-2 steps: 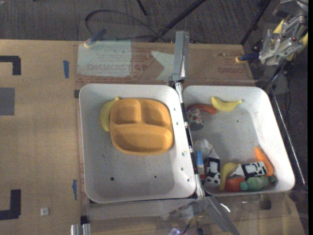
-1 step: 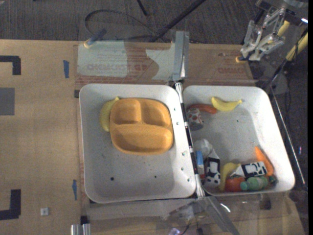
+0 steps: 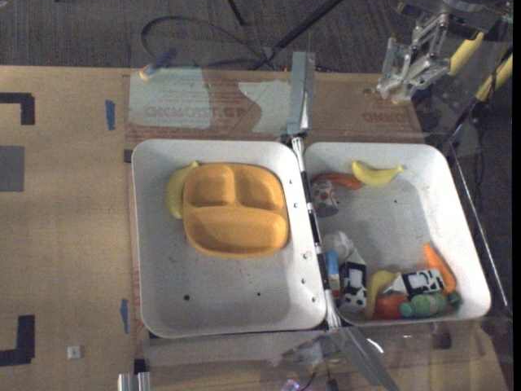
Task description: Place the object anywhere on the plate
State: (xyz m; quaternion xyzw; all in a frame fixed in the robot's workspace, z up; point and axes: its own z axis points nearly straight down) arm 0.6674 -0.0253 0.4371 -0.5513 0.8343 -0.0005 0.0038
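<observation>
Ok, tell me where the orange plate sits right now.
The orange plate lies in the left bin, toward its far side, partly covering a yellow banana at its left edge.

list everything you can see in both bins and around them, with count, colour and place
plate: 1, orange, three compartments, left bin
yellow item: 1, partly under the plate's left edge, identity unclear
bins: 2, white, side by side on the bench
banana: 1, yellow, top of right bin
carrots: 2, orange, one at right bin's right edge, one beside the banana
small cup: 1, patterned, right bin near the divider
toy pile: several, black-and-white, yellow, orange, green, right bin's lower edge
blue tape: a few strips, on the bench
gripper: 1, silvery, above the bench beyond the right bin
</observation>
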